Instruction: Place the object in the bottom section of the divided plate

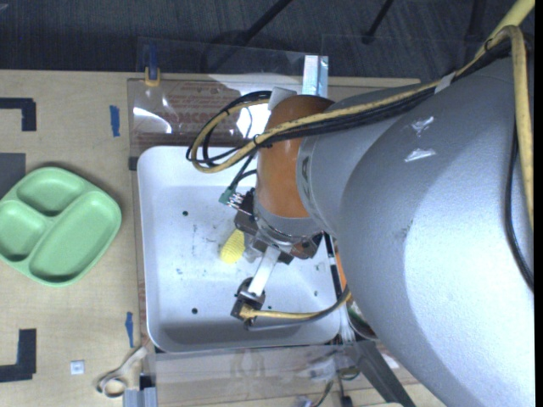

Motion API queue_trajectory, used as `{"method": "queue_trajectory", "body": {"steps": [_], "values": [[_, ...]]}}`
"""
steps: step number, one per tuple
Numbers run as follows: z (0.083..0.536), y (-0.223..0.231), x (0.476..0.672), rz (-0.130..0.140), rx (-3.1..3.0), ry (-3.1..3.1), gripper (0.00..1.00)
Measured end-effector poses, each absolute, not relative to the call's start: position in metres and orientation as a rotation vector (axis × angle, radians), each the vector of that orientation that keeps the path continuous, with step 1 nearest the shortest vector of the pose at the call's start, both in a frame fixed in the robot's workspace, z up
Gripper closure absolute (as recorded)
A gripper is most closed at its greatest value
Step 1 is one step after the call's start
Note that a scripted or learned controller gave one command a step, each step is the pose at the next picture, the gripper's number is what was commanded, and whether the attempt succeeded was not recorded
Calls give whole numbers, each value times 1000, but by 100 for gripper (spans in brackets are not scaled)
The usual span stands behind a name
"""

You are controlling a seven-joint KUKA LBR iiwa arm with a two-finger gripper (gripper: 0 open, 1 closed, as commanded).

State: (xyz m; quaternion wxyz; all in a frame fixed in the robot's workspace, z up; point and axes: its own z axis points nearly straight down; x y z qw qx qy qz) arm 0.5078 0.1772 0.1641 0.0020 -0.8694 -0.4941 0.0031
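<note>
I am looking down at one grey KUKA arm (441, 227). It is reaching in from the right and taking up most of that side, with its orange band (284, 168) sitting above the wrist. Under it I am counting one white bin (165, 189), resting on the wooden bench (68, 134).

Left of the bin, well apart from it, one green divided plate (81, 231) is lying on the bench. I am counting three sections in it: two smaller ones on the far and left sides and one larger one on the near right.

The gripper (257, 237) is hanging over the middle of the bin, pointing down and to the left. I cannot tell whether it is released or clenched.

One small yellow object (232, 247) is lying on the bin floor just left of the gripper, close beside its tip. I cannot tell whether the two are touching. Its long axis seems to be running roughly from far to near, with the far end leaning slightly right, towards the gripper. It is too small for me to make out more.

I am also counting three bits of blue tape (114, 121) around the bin's left side.
</note>
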Motion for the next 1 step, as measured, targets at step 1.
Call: {"method": "queue_trajectory", "body": {"steps": [1], "values": [[157, 206, 478, 7, -2751, -1512, 100]]}}
